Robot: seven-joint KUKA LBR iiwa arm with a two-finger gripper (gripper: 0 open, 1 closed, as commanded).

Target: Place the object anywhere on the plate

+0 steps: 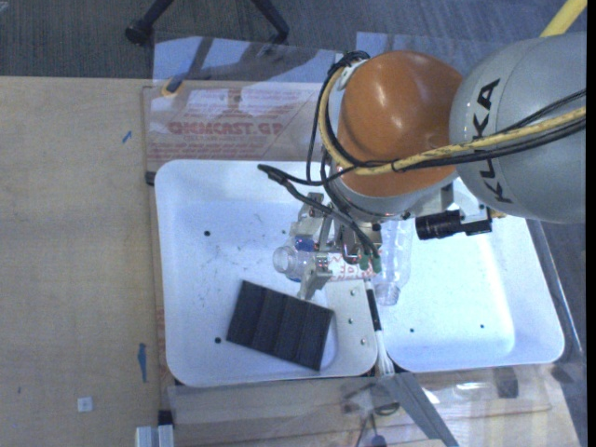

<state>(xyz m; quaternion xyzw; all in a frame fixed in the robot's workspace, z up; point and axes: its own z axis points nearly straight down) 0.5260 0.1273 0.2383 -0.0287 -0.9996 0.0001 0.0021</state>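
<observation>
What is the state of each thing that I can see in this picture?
Bottle: clear plastic, lying on its side in the left bin, under the gripper.
Dark slab: lying flat in the left bin, apart from the bottle.
Left bin: holds the bottle and the slab.
Right bin: partly covered by the arm.
Arm: reaching low over the seam between the bins.
Gripper: near the bottle; a hold cannot be told.

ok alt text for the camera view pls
A grey KUKA arm with an orange band reaches from the right over the left white bin, above a clear plastic bottle; a dark ribbed plate lies nearby.
</observation>
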